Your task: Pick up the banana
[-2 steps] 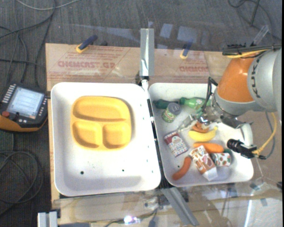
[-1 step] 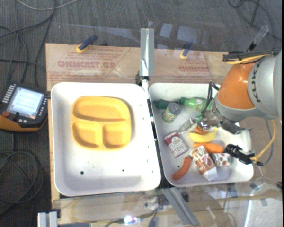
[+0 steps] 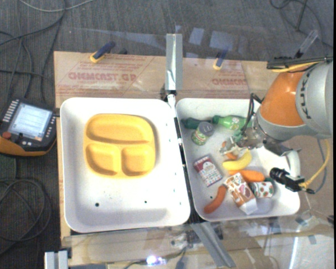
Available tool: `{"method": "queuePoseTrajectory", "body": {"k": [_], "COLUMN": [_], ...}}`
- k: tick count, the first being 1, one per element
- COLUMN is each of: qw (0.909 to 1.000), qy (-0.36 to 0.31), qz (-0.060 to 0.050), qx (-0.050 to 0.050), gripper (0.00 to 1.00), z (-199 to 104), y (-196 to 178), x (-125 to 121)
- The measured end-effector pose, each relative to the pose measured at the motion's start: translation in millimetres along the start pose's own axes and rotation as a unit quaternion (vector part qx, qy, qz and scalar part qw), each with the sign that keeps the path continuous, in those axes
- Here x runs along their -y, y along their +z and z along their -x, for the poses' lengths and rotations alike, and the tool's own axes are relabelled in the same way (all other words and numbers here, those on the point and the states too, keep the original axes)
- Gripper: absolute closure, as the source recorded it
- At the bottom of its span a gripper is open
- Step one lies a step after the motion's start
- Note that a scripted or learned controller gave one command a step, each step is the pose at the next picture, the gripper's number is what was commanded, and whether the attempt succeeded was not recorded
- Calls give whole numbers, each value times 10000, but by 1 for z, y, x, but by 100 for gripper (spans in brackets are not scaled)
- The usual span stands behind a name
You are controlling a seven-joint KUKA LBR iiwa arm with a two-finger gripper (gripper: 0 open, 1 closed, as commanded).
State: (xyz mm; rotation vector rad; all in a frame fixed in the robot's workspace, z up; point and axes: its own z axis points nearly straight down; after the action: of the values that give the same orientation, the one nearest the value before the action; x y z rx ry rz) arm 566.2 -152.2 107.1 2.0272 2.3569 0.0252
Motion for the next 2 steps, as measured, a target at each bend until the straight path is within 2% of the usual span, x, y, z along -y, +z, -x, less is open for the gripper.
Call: {"method": "queuePoseTrajectory", "body": {"k": [1,2], "qw": [10000,9953], "qy": [92,947], "qz": [-23,-179], "qx": [4,-61], "gripper": [100,100], "z": [70,60], "y": [8,-19], "x": [28,77]}}
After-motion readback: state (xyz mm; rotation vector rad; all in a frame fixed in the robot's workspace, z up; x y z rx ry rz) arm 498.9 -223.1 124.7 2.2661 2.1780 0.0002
